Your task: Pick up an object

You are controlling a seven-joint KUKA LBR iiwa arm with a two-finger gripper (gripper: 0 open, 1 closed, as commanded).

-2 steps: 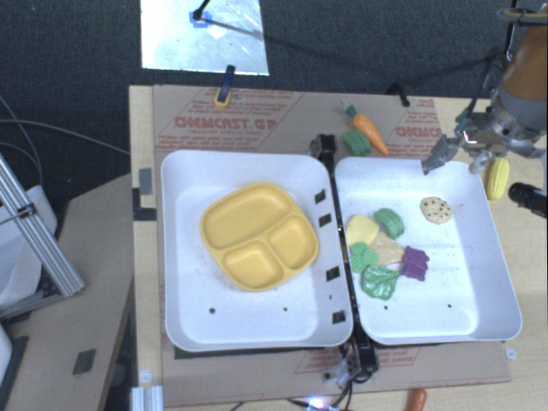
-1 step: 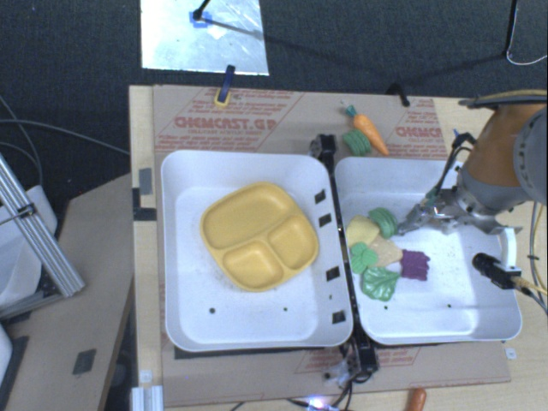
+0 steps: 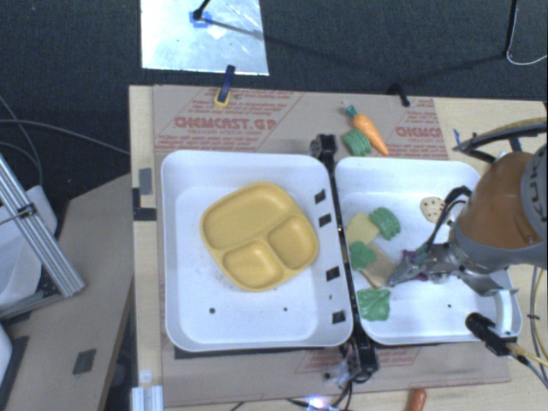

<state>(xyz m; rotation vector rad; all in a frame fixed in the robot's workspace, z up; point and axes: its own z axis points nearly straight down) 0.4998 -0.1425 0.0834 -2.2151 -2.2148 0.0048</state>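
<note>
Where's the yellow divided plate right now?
The yellow divided plate lies in the left white bin, about in its middle, across the divider from the green and tan toy food pieces in the right bin.

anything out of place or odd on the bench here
Yes. A toy carrot and a green piece lie on the cardboard just behind the right bin, outside both bins. The other small items sit inside that bin. The yellow tray in the left bin lies askew.

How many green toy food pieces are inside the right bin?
3: one green piece near the bin's middle, one just below-left of it, and one near the front-left corner. The arm may hide more in the right bin.
</note>
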